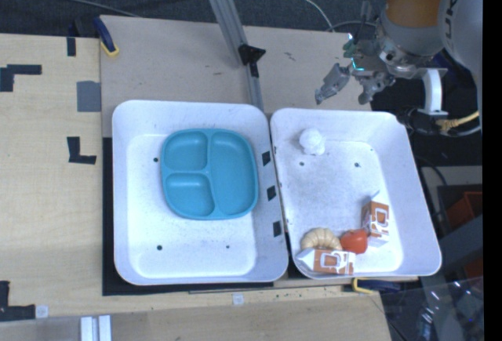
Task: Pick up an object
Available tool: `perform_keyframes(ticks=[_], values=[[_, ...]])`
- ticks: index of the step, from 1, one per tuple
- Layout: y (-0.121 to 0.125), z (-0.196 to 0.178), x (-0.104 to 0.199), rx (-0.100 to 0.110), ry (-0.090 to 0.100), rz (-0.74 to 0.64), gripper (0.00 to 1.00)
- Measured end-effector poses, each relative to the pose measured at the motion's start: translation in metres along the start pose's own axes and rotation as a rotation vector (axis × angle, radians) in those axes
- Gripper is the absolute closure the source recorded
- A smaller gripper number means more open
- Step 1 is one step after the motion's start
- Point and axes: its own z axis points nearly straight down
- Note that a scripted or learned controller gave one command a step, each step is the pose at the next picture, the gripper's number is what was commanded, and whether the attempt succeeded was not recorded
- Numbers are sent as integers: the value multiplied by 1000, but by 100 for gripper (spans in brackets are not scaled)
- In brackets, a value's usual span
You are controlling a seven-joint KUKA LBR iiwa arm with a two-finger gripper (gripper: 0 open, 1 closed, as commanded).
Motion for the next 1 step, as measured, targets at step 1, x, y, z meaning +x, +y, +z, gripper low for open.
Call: perform_keyframes(ticks=[1], values=[[0,0,0,0,0,0,0]])
